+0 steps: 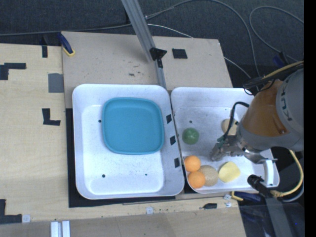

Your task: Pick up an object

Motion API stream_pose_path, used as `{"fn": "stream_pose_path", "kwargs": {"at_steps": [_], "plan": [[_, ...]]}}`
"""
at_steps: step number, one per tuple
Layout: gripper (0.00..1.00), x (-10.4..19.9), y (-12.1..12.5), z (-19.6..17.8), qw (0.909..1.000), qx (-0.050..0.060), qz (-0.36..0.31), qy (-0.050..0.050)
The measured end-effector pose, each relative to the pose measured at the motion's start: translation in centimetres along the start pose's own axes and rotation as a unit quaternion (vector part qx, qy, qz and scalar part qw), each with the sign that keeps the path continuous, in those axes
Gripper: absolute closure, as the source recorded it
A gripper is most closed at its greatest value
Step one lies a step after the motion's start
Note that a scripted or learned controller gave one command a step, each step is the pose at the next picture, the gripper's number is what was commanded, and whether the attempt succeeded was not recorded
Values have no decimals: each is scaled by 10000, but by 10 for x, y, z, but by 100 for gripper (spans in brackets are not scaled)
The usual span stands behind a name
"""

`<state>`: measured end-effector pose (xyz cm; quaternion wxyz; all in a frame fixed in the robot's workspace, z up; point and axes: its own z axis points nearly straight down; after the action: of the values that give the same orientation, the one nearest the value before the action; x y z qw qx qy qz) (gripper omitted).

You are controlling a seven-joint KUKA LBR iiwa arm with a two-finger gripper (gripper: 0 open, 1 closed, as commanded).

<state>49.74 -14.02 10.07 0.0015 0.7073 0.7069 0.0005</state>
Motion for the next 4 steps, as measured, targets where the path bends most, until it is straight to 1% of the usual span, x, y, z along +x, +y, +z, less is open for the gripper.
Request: {"fn": "stream_pose_path", "kwargs": {"at_steps": [1,3,4], "plan": [[100,4,10,-50,10000,-2,-9,5],[100,13,13,-135,10000,10,-6,7],[100,13,13,-175,10000,1,-5,6]]}}
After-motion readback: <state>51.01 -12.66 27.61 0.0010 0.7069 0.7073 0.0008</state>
